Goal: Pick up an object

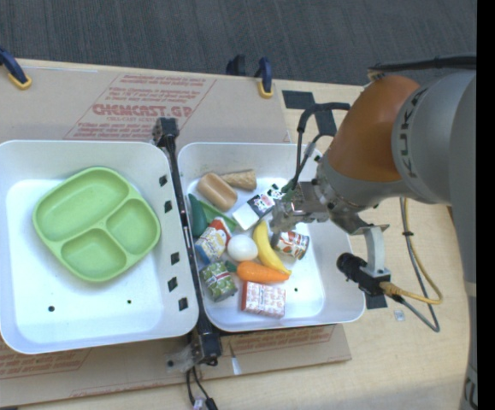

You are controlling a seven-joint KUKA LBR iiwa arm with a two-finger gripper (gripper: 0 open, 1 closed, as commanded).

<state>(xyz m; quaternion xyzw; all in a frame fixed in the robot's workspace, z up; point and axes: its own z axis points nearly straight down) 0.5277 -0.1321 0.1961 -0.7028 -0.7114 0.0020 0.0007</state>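
The right bin holds a heap of toy food: a bread roll, a banana, a white egg, a carrot, a small red-and-white can, a red-and-white carton and some green packets. My gripper hangs low over the right part of the heap, just above the can and the banana's upper end. The wrist hides its fingers. Nothing shows between them.
The left bin bears a green three-part plate. A black divider runs between the bins. The arm's grey and orange body covers the right bin's far right corner. Cables trail on the bench at right.
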